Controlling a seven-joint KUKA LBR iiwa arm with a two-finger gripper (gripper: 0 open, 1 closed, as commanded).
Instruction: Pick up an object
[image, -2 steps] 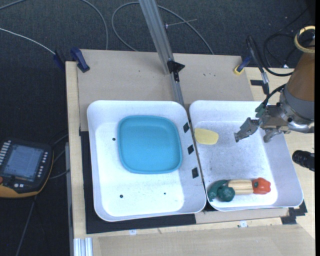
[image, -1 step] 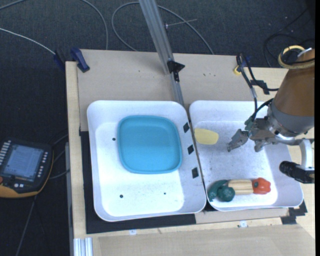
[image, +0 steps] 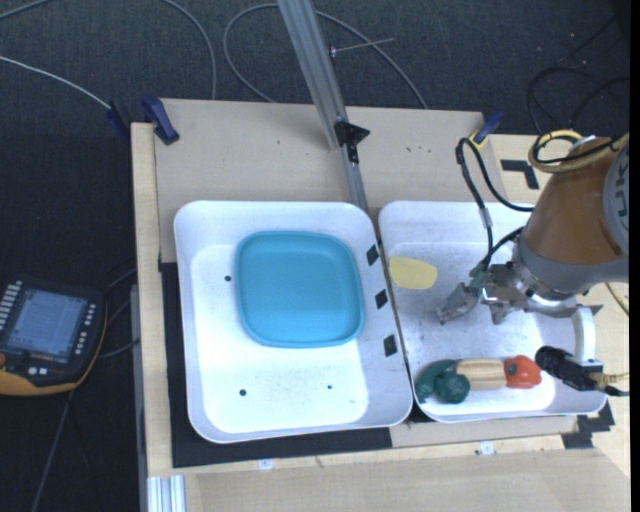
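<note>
Claw (image: 472, 306) hangs over the middle of the right bin (image: 440, 225), arm coming in from 3 o'clock. Fingers look spread apart with nothing between them, so it's empty. Nearest pick candidates: a row of three things along the bin's 6 o'clock wall, straight at 6 o'clock from the claw. They are a green lump (image: 442, 384), a wooden peg (image: 483, 374) and a red piece (image: 522, 372), each touching the next; can't tell if they're joined. The row's long axis runs 9 to 3 o'clock, and the peg sits almost directly below the claw in this view. Other option is a flat yellow chip (image: 412, 272) at about 10 o'clock from the claw, near the bin's 9 o'clock wall, lying alone. My read is the peg is the easier target, with the fingers closing across its short side, though the wall just beside it leaves little room on that side. The chip lies flat and looks hard to get under. The bin floor is white, smooth and lightly speckled. Left bin (image: 205, 300) holds a blue plate (image: 300, 288), well apart from the claw. Both bins sit on the pale desk (image: 250, 150).
</note>
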